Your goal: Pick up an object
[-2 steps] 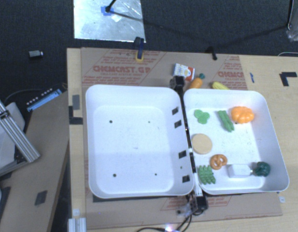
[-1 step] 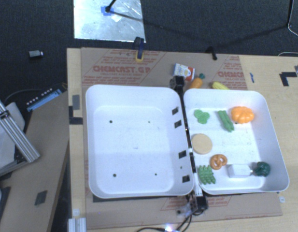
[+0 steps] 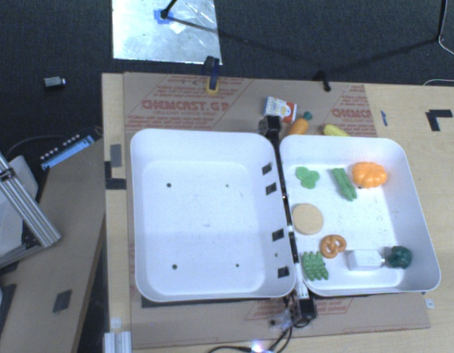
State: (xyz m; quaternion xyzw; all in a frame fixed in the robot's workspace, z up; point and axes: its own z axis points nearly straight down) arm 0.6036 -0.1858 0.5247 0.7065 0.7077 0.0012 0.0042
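Bench [image 3: 403,98] w/ cardboard top carries 2 white bins side by side. Left bin [image 3: 204,215] is the bigger-looking one, right bin [image 3: 403,197] holds all the pickable stuff. Gripper state: can't tell.

Objs in right bin, big to small:
- orange pumpkin-like piece [image 3: 369,173], far right area
- tan round disc [image 3: 307,218], left side, mid
- white block [image 3: 364,259], near edge, touching dark green round obj [image 3: 399,256] on its right
- green ridged piece [image 3: 314,266], near left corner
- long green pod [image 3: 343,183], just left of pumpkin piece
- pretzel [image 3: 332,245], between disc and white block
- small green leaf shape [image 3: 308,176], far left area

On bench beyond right bin: carrot [image 3: 298,126], yellow obj [image 3: 335,131], small white/red pack [image 3: 279,108].
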